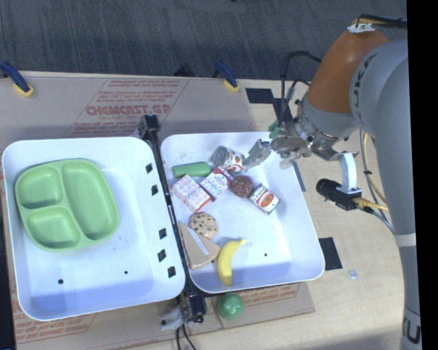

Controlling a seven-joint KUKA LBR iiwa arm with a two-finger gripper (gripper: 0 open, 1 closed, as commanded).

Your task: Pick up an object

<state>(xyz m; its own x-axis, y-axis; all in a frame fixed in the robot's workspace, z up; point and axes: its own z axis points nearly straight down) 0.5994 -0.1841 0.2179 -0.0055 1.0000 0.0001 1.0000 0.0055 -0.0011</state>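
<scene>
One banana, one cookie

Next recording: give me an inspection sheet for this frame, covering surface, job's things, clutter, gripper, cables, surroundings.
Surface: two white bins, left bin and right bin, on cardboard sheet.
Job's things: in right bin, banana, cookie, green stick, small can, cartons.
Clutter: green tray in left bin; green ball outside, at the right bin's near edge.
Gripper: gripper above right bin's far side, holding nothing visible.
Cables: black cables near the arm.
Surroundings: blue clamps on cardboard.
</scene>
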